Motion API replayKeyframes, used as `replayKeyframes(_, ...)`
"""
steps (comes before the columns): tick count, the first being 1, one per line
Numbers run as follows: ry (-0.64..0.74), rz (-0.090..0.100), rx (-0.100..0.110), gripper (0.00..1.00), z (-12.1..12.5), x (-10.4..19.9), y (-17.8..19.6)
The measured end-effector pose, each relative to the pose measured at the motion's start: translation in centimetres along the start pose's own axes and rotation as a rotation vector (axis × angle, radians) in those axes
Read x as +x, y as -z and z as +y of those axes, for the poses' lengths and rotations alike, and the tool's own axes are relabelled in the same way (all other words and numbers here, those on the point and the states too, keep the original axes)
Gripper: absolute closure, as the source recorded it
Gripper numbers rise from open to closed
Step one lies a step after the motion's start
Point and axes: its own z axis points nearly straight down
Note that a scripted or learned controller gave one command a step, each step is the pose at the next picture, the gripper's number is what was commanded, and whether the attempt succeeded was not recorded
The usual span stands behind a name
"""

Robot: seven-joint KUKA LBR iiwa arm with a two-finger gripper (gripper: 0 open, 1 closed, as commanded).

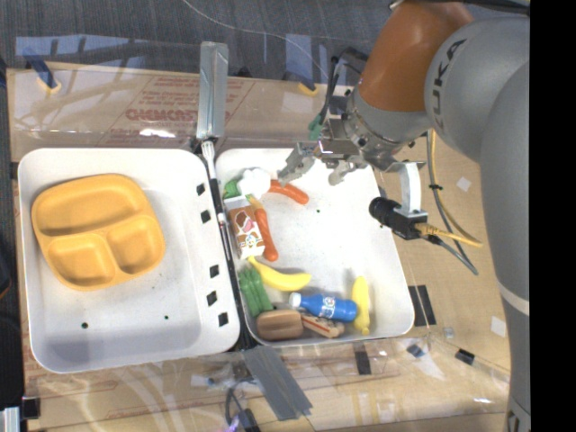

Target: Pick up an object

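My gripper [318,167] hangs over the back of the right bin [382,259], its fingers [296,162] spread open with nothing between them. Just below and left of it lie a small red pepper [289,192] and a white object [255,181]. Along the bin's left wall sit a green piece [232,188], a snack packet [245,233] and an orange carrot [263,230]. Toward the front lie a banana [281,278], a green cucumber [252,292], a blue bottle [329,307], a small yellow fruit [361,303] and a brown bun [278,324].
The left bin [117,313] holds a yellow divided tray [97,229]. A grey divider bar [212,88] rises between the bins at the back. The arm's wrist, with its orange band [405,57], looms over the right bin's back right corner, and a black cable fitting [396,216] sits beside it.
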Motion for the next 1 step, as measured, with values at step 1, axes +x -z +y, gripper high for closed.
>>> replayKeyframes(1, -0.23, -0.001, -0.004, 0.0, 0.76, 0.6, 5.39)
